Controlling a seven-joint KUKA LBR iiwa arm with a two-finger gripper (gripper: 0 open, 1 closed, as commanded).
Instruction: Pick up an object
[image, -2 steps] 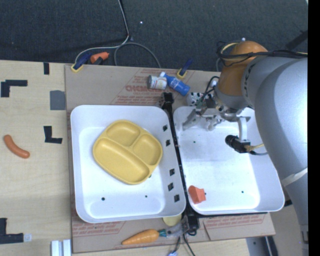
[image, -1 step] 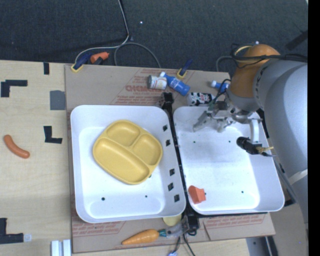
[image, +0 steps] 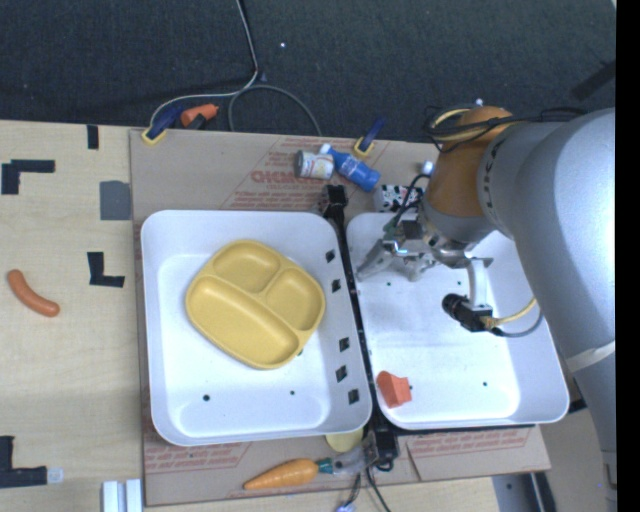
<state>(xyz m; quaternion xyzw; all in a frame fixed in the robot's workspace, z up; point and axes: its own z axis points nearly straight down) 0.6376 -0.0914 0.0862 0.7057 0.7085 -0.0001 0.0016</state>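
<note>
A small orange-red block (image: 393, 389) lies in the right bin (image: 500, 400), near its front left corner. In the left bin (image: 170, 400) sits a yellow divided plate (image: 256, 302). My gripper (image: 398, 256) hangs low over the back left part of the right bin, under the wrist's orange band (image: 458, 185). It is well behind the block and apart from it. The wrist and cables hide much of the gripper.
The big grey arm (image: 570, 230) covers the right bin's right side. A divider with black clips (image: 345, 300) separates the bins. Outside them lie a carrot (image: 283, 474) at the front, a sausage (image: 33, 293) far left, and a blue and white bottle (image: 340, 165) behind.
</note>
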